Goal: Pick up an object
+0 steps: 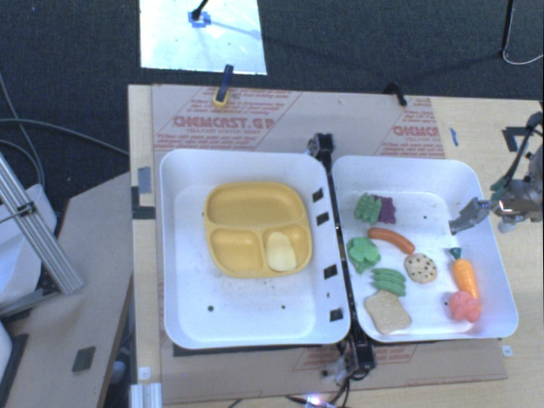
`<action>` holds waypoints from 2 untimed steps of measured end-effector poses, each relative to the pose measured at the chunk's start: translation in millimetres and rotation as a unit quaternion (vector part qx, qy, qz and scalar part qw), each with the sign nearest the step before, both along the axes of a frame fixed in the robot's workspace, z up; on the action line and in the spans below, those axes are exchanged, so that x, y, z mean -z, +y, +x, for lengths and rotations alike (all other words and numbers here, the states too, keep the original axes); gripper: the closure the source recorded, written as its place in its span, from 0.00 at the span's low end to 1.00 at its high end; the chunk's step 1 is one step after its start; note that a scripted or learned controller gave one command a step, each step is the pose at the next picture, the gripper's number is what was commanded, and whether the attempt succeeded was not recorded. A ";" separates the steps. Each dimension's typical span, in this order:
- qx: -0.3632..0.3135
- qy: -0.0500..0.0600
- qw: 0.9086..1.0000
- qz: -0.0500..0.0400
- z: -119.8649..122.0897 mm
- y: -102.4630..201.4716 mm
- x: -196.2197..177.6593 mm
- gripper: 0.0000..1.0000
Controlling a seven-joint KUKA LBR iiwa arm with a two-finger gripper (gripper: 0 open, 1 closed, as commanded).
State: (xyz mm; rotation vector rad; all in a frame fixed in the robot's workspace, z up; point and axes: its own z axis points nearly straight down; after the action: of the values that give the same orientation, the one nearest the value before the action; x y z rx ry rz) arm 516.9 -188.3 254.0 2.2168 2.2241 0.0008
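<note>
The right bin [425,179] holds several toy foods. A green piece [367,206] lies next to purple grapes [387,208], with an orange sausage [391,240] below them. Further down are a broccoli [363,252], a green pea pod [389,280], a cookie [420,268] and a bread slice [388,312]. A carrot [464,277] and a pink piece [463,306] lie by the right wall. My gripper [469,216] hangs over the bin's right side, above and slightly right of the carrot, touching none of the foods.
The left bin [183,253] bears a yellow divided plate [255,228] with a pale yellow piece [281,251] in its lower right compartment. A black clip strip [333,253] joins the bins. A metal frame [34,228] stands at the left.
</note>
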 end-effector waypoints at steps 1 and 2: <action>0.001 0.003 1.000 0.001 13.4 -18.4 100.4 0.00; 0.001 -0.002 1.000 -0.001 15.8 -18.4 83.7 1.00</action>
State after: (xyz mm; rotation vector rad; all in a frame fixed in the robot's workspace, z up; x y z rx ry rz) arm 532.6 -206.7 170.2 2.2157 2.2203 0.0033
